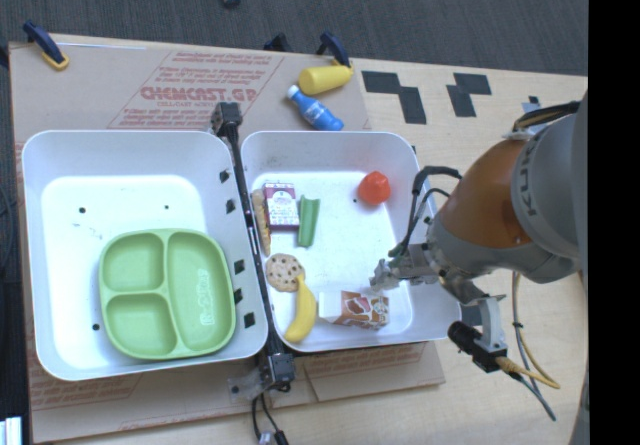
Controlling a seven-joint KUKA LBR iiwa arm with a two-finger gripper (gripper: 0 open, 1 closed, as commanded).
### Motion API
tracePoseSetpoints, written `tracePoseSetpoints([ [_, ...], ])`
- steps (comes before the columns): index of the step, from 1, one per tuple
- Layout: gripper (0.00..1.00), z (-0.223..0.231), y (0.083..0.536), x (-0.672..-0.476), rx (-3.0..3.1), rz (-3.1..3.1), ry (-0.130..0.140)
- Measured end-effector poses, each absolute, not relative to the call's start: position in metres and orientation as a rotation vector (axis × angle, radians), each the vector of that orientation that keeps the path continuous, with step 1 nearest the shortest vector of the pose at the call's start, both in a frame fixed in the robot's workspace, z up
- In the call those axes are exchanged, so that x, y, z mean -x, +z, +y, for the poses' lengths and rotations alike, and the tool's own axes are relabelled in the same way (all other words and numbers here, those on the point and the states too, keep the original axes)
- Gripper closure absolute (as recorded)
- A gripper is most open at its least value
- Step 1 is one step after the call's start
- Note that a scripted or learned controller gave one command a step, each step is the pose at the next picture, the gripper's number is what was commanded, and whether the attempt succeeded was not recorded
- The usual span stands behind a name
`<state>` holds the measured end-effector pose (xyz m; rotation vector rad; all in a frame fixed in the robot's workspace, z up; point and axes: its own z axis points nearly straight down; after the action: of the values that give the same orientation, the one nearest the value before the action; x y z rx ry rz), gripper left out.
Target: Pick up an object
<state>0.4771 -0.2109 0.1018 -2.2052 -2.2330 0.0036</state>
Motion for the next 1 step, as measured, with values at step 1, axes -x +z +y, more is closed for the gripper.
tracePoseSetpoints([
  [1, 1.0, -0.1907, 0.1737, -0.4771, 2.215, -2.227, -0.001],
])
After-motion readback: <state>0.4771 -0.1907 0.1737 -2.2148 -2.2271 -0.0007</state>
